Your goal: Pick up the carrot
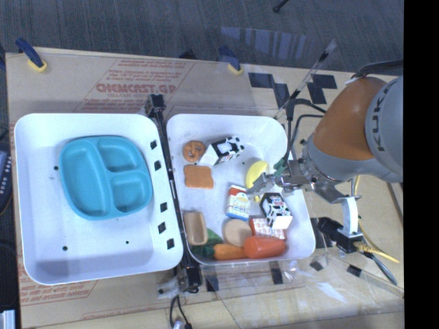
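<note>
The carrot lies at the near edge of the right-hand bin, orange with a bit of green at its left end, pressed between a tan bread-like piece on its left and a red tomato-like piece touching its right end. A pale round thing sits just beyond it.

The arm comes in from the right, and its pincer hangs over the right side of that bin, near a yellow piece and a black-and-white carton. Whether the pincer is spread or closed, I cannot tell from here; nothing is visibly caught in it.

To my eye the reach is not yet lined up. It needs to travel toward the near-left, well clear of the carton, and come down over the carrot's middle with the jaws across its short width. The crowding is the trouble: a descent too far right would likely catch the red piece, and the bin's near wall leaves little room.

The blue divided tray in the left bin on the desk plays no part.
</note>
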### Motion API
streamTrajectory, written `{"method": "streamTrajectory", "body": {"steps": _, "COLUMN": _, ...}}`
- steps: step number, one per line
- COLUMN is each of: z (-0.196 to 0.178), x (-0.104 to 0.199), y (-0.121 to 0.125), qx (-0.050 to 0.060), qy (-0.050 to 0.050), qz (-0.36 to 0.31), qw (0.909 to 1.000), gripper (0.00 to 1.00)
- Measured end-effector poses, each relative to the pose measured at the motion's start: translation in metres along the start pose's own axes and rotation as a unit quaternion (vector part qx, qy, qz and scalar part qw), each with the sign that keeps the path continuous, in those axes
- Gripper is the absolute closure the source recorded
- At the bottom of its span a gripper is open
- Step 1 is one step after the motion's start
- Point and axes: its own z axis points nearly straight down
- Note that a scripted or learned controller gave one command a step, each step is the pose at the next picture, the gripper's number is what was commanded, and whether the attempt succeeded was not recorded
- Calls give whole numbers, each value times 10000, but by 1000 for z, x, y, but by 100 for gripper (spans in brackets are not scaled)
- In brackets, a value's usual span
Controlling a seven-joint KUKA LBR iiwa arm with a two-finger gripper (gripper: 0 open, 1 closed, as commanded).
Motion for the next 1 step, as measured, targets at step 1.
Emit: {"method": "streamTrajectory", "body": {"steps": 1, "z": 68, "x": 67, "y": -21, "qx": 13, "qy": 8, "qz": 672, "qw": 9977, "gripper": 0}}
